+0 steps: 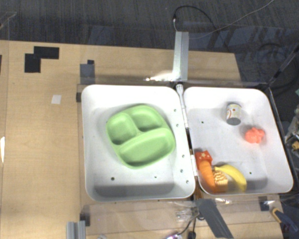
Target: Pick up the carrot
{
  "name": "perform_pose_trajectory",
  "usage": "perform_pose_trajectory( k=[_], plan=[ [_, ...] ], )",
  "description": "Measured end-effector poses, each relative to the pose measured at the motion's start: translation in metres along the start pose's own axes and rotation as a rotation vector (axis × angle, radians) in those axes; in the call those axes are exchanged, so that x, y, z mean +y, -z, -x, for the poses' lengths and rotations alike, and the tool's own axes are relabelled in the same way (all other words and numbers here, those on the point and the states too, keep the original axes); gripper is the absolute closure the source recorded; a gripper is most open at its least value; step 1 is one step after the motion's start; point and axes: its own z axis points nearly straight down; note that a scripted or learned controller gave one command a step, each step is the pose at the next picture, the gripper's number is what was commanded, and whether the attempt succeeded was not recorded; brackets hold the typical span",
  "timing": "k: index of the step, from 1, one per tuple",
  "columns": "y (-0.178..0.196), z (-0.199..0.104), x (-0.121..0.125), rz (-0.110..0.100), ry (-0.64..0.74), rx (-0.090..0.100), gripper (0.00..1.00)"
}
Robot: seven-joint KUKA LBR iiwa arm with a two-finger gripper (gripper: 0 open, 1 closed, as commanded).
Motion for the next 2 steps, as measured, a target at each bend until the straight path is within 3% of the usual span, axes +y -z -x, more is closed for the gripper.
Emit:
perform_pose_trajectory(
  k=[1, 2],
  plan=[
    [0.166, 0.0, 0.0, 0.002, 0.006, 0.001, 1.0],
    [0.165, -0.015, 0.01, 0.0, -0.114, -0.001, 1.0]
  ],
)
